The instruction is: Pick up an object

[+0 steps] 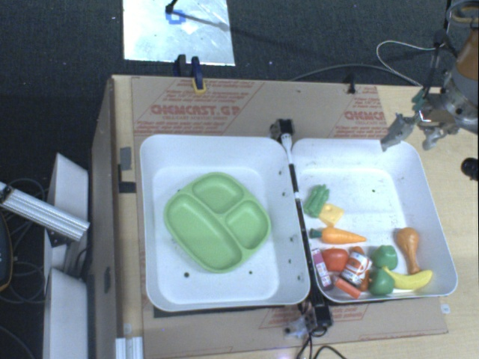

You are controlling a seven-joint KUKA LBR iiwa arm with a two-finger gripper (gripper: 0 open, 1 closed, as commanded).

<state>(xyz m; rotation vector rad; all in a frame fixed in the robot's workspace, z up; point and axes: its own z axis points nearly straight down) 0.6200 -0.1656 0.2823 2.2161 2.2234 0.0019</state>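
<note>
Two-finger gripper (414,131) hangs spread wide, nothing between its fingers, over the far right corner of the right white bin (419,172). Orange plastic carrot (340,236) lies mid-bin. Brown cardboard-topped bench (224,107), dark carpet (60,51) around.

You are looking down on a brown cardboard-covered bench (224,99) on dark carpet (52,51). A shiny silver square sheet (179,21) lies on the floor beyond it. A blue-and-yellow clamp (196,72) grips the bench's far edge.
</note>
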